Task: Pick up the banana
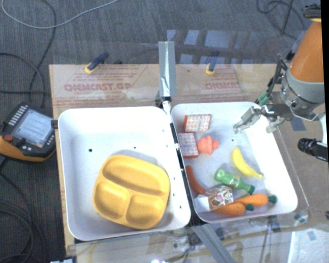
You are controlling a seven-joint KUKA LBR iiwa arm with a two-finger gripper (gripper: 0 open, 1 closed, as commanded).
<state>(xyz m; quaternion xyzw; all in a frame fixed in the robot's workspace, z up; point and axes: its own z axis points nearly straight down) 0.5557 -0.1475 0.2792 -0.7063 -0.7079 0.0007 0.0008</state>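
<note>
Nearest the camera, at the near edge of the right bin (289, 198), lay a carrot (242, 205), with the banana (245, 164) just beyond it, below and slightly left of the gripper (258, 118) and not touching it. Both white bins sat on a brown board (123, 86) above dark carpet (65, 29) strewn with cables. Its fingers were spread open, gripping nothing.

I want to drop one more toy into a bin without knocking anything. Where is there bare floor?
Left bin: open floor above and left of the yellow tray. Right bin: a small bare patch along the top right, above the banana, near the gripper. Its lower half is crowded: green bottle, carrot, small box.
</note>
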